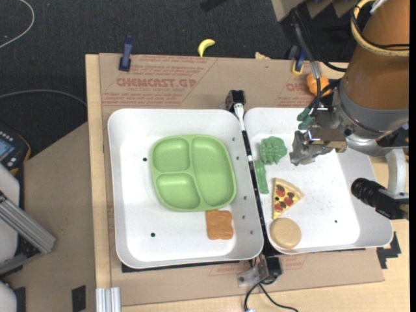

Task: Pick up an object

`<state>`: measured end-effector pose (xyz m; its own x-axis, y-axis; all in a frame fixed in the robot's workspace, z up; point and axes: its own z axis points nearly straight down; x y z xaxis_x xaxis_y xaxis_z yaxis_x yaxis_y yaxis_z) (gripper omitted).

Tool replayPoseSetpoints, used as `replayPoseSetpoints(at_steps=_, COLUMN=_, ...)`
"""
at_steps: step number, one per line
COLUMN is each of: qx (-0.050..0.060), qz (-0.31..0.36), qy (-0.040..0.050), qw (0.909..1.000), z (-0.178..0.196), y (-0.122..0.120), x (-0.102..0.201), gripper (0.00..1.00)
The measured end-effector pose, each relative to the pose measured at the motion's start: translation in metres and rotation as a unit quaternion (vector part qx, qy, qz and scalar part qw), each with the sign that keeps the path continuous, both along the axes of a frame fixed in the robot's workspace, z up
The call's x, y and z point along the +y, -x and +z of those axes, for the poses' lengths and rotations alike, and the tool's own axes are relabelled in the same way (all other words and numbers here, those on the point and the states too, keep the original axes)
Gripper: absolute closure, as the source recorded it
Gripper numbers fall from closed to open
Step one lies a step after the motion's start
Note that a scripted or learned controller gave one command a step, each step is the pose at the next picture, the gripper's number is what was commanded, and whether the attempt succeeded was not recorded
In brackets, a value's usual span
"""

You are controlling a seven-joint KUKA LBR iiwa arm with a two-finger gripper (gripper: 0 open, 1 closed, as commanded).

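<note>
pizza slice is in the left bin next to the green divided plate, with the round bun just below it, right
Not quite. The camera view shows the pizza slice in the right bin, not the left one. The round bun does sit just below it. The green divided plate is in the left bin, with an orange piece beside it.

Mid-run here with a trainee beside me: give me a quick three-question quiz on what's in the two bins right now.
1. True or false: the green divided plate lies in the same bin as the pizza slice.
2. Which toy lies nearest the gripper? A) orange toast piece B) green broccoli C) round tan bun
3. Fill in: the toast piece sits just below the plate's ____ corner as the camera sees it.

Key
1. False: plate in the left bin, pizza in the right bin.
2. B.
3. Lower right.
</note>
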<state>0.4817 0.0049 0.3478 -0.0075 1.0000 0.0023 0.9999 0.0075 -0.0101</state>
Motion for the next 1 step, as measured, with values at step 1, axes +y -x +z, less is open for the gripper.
replayPoseSetpoints(at_steps=1, qx=-0.001, qz=-0.001, qy=0.0006, qw=1.0000, z=-0.0422, y=0.0030, x=0.0491, gripper=1.00)
